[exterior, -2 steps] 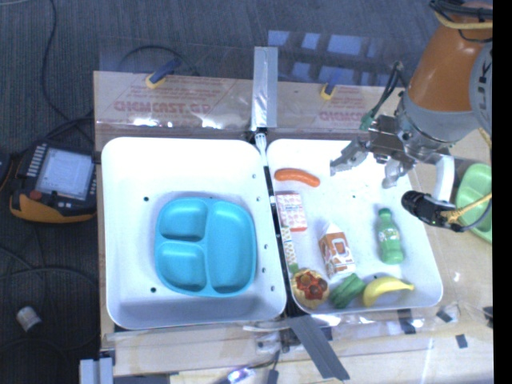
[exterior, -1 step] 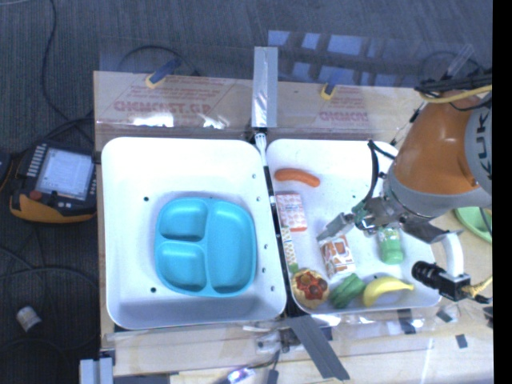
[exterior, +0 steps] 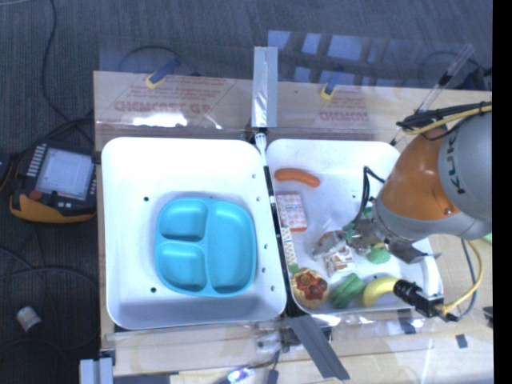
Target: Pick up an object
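The right bin [exterior: 336, 152] holds several small items. An orange sausage [exterior: 297, 178] lies near its back left. A red and white packet [exterior: 290, 212] sits below it. Crumpled snack packets [exterior: 336, 254] lie mid-bin. Along the front lie a round red and yellow toy food [exterior: 310, 286], a green vegetable [exterior: 346, 289] and a yellow banana [exterior: 377, 289]. My gripper [exterior: 362, 237] reaches down into the bin from the right, just right of the snack packets and above a small light-green piece [exterior: 378, 254]. The wrist hides what is under it.
The left bin [exterior: 128, 174] holds a blue divided plate [exterior: 205, 244]. A metal divider [exterior: 270, 214] runs between the bins. The grey and orange arm [exterior: 424, 190] covers the right bin's right side. Cables [exterior: 448, 298] trail near the front right corner.
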Robot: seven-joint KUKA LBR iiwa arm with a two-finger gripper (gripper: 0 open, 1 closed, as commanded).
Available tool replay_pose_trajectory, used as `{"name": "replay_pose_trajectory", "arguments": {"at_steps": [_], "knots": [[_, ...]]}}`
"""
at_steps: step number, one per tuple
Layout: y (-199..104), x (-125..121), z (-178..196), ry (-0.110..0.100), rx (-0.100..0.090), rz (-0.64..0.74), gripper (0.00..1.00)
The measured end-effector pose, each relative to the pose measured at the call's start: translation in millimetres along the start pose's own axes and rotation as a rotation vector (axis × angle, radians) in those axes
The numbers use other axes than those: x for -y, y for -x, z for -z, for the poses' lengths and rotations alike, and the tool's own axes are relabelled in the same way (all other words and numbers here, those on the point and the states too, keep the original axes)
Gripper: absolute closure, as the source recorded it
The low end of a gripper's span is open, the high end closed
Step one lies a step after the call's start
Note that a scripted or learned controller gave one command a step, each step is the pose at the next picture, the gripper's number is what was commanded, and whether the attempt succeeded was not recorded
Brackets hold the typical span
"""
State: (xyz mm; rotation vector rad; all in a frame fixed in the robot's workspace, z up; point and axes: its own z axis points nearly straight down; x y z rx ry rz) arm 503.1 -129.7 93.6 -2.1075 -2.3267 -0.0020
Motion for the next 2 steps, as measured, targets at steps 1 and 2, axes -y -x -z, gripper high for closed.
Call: {"name": "replay_pose_trajectory", "arguments": {"at_steps": [1, 2], "knots": [[-2, -1, 9, 0.0, -0.004, 0.001, 1.0], [-21, 18, 110, -0.003, 0.004, -0.139, 1.0]]}}
